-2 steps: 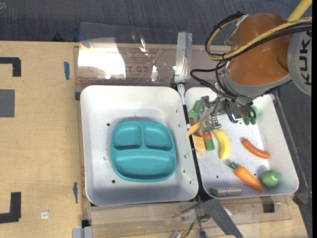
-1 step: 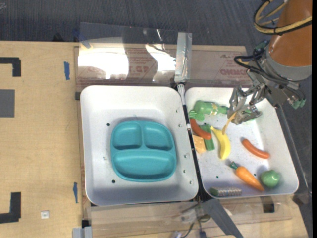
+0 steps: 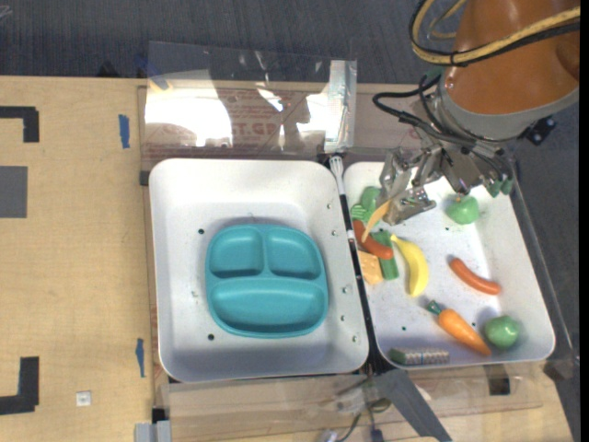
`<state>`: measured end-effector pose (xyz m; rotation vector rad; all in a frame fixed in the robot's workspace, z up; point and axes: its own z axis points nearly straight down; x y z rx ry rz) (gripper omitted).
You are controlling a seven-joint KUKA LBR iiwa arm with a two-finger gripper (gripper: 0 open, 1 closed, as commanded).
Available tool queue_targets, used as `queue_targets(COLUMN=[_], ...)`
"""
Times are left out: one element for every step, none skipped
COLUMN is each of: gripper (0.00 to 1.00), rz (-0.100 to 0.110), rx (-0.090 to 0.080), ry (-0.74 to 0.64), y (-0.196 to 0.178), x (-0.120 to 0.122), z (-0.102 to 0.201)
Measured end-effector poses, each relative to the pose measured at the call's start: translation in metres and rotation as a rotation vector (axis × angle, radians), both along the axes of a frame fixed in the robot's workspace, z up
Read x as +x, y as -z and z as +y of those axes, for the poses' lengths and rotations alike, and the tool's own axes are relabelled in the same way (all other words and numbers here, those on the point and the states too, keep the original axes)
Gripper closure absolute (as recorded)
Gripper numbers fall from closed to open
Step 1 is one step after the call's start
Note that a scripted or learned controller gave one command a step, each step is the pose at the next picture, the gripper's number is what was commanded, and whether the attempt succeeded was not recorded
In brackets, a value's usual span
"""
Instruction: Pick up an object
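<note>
Currently I have the arm (image 3: 506, 53) reaching in from the right, its orange band hanging over the far edge of the right bin (image 3: 529, 274). I order the scene by size as follows.

1. Left bin (image 3: 175, 201): carries a teal divided plate (image 3: 267, 279) at its centre.
2. Right bin: carries the toy food.
3. Gripper (image 3: 409, 196): low over the far-left part of the right bin, just above a cluster of pieces packed against the bin's left wall. I cannot tell how far its fingers are parted, nor whether anything lies between them; the metalwork and the pieces overlap.
4. Banana (image 3: 414, 263): just right of the cluster, lying lengthwise near to far.
5. Carrot (image 3: 457, 328): near side, tip almost touching a green apple (image 3: 502, 331).
6. Red sausage (image 3: 474, 276): right of the banana, well apart from it.
7. Green pear-like piece (image 3: 464, 210): far side, right of the gripper.

Handling judgement: the pieces look like light, stiff moulded plastic with a smooth, somewhat slippery skin. The cluster is crowded, so a closing there may pinch two items or push one aside. I would prefer the banana or sausage, gripped across the narrow middle, fingers square to the long axis.
</note>
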<state>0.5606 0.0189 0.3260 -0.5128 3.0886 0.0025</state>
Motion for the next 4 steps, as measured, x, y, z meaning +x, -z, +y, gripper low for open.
queue_targets(gripper=[1.0, 1.0, 1.0, 0.0], rz=[0.009, 0.008, 0.002, 0.0], rx=[0.0, -0.003, -0.008, -0.005], ry=[-0.013, -0.055, -0.066, -0.076], y=[0.017, 0.063, 0.047, 0.046], x=[0.101, 0.045, 0.074, 0.076], z=[0.046, 0.007, -0.186, -0.179])
